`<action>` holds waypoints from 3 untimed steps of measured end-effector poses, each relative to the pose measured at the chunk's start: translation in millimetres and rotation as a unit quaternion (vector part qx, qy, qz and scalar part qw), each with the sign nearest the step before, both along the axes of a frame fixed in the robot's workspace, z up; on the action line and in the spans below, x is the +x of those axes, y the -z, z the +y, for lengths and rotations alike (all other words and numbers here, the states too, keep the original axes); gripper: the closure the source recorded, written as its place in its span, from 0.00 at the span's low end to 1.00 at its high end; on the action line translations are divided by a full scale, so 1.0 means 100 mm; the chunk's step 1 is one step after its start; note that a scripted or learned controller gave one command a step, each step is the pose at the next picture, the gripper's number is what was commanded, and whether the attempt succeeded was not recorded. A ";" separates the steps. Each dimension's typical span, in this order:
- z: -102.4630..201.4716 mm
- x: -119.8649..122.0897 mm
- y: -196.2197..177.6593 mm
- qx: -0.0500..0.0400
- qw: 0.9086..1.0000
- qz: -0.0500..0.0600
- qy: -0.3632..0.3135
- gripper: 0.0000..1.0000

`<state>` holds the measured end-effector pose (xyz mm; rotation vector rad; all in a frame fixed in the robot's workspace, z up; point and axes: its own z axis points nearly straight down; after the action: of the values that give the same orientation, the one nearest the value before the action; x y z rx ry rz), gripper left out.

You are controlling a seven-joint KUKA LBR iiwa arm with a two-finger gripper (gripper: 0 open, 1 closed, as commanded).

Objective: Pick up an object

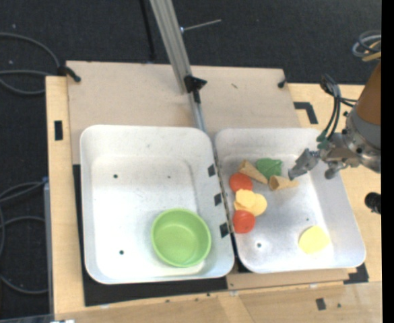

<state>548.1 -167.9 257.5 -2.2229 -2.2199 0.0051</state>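
The right bin (pixel 348 210) holds several small toys. A dark green piece (pixel 269 167) lies beside a tan wedge (pixel 253 171), and a small tan block (pixel 283 184) sits just right of them. Down the bin's left side lie a red ball (pixel 240 182), a yellow lump (pixel 250 202) and another red ball (pixel 244 221). A yellow disc (pixel 314 239) rests near the front right. My gripper (pixel 314 173) hangs over the bin's upper right, open, with nothing between its fingers. Its left fingertip (pixel 296 172) is close to the tan block.
In the left bin (pixel 116 180) a light green bowl (pixel 180 237) stands near the front right corner. A metal pole (pixel 173 39) slants up from between the bins at the back. Cables lie on the dark floor at left.
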 end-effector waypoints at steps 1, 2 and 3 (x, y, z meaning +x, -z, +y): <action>-0.06 -0.06 0.61 0.000 1.000 0.002 0.000 0.00; -0.09 -0.04 1.04 0.000 1.000 0.000 0.000 0.00; -0.09 -0.02 0.90 0.001 1.000 -0.003 0.002 1.00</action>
<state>545.7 -176.6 167.3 -2.2299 -2.2186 -0.0039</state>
